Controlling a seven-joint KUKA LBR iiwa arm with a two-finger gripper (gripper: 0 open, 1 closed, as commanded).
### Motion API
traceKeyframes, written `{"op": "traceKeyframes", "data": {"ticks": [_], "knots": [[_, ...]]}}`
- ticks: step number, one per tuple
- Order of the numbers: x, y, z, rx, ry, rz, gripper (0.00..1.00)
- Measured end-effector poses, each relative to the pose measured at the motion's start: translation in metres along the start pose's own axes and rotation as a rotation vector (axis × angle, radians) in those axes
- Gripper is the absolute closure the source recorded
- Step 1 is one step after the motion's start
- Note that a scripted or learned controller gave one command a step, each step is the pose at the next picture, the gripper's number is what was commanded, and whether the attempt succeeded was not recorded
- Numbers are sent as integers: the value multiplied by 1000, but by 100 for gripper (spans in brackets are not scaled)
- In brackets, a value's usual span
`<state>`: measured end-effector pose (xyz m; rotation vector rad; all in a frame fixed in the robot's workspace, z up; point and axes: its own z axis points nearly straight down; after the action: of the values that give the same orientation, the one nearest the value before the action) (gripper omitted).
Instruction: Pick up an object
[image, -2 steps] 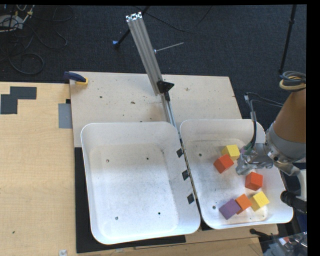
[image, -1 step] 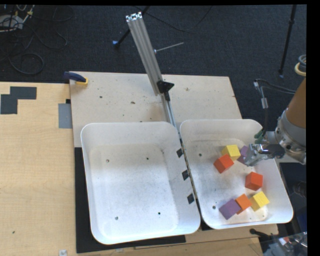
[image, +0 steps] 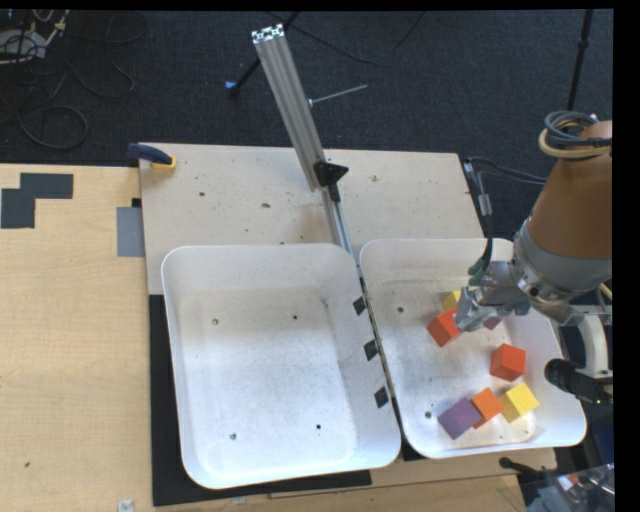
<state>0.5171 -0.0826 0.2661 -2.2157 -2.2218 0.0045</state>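
My gripper (image: 474, 306) hangs low in the right bin (image: 412, 372), at the end of the grey arm reaching in from the right. A red block (image: 443, 328) lies tilted just left of and below it, touching or nearly touching it. A small yellow block (image: 452, 298) sits just left of the gripper. A bit of purple (image: 492, 322) peeks out beside the wrist. Whether anything is in the gripper cannot be made out.
Further blocks lie toward the right bin's front: a red one (image: 508, 361), an orange one (image: 487, 403), a yellow one (image: 521, 400) and a purple one (image: 459, 417). The left bin (image: 260, 370) adjoins. A slanted metal bar (image: 295, 110) rises behind the bins.
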Motion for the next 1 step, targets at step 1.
{"op": "traceKeyframes", "data": {"ticks": [1], "knots": [[47,20,17,1,2,-1,100]]}}
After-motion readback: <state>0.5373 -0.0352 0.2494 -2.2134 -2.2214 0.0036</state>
